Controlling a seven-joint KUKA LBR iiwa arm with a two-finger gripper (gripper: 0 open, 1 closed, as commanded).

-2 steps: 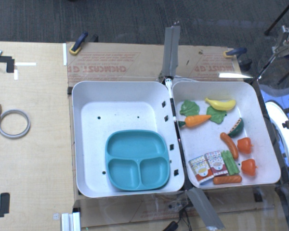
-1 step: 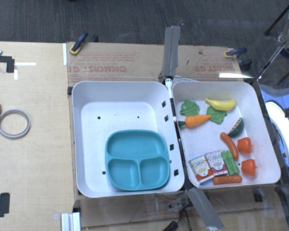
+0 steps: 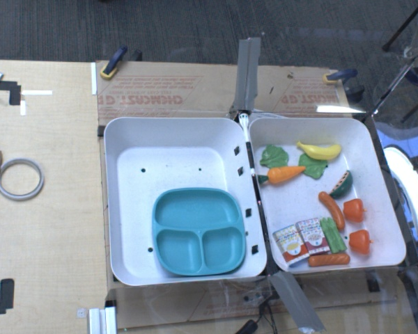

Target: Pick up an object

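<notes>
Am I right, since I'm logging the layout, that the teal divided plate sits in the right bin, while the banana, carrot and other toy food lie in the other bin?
Not quite. The camera view shows the teal divided plate in the left bin. The banana, carrot and other toy food lie in the right bin.

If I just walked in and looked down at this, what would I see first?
Probably the big teal divided plate lying in the left white bin, because nothing else lies in that bin. Next your eye would jump to the right bin, where bright toy foods are scattered: a yellow banana near the back, an orange carrot beside green leaves, and red tomatoes toward the right side.
</notes>
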